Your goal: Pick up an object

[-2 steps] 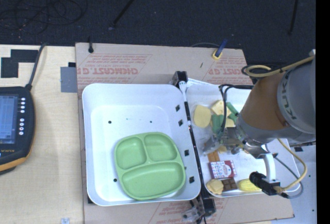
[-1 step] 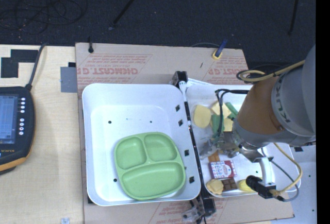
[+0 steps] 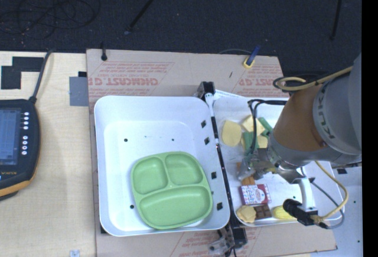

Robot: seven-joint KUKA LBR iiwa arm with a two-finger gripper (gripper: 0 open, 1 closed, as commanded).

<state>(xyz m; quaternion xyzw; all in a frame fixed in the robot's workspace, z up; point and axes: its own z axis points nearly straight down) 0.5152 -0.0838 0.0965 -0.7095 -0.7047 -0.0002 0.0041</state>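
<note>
Objects: we see a small heap of things in the right bin (image 3: 236,109), and the task is to pick one up.
Red and white packet (image 3: 255,194): it lies flat near the front of the right bin, just below the arm's end.
Yellow pieces: one pale yellow piece (image 3: 231,132) sits near the wall between the bins, and more yellow bits (image 3: 260,212) lie at the front edge, just below the packet.
Green thing (image 3: 264,126): we see it poking out beside the pale yellow piece, partly under the arm.
Arm (image 3: 316,123): it is grey with an orange band and comes in from the right, covering much of the right bin.
Gripper (image 3: 251,164): we see it low over the heap, above the packet, but it is dark and blurry. We cannot tell how wide it is open or if it has hold of anything.
Left bin (image 3: 118,114): it holds a green plate (image 3: 172,190) with three parts, lying flat near the front.
Bench: brown cardboard (image 3: 153,75) lies under both bins, and a black and orange control box (image 3: 16,146) rests at the far left.
</note>
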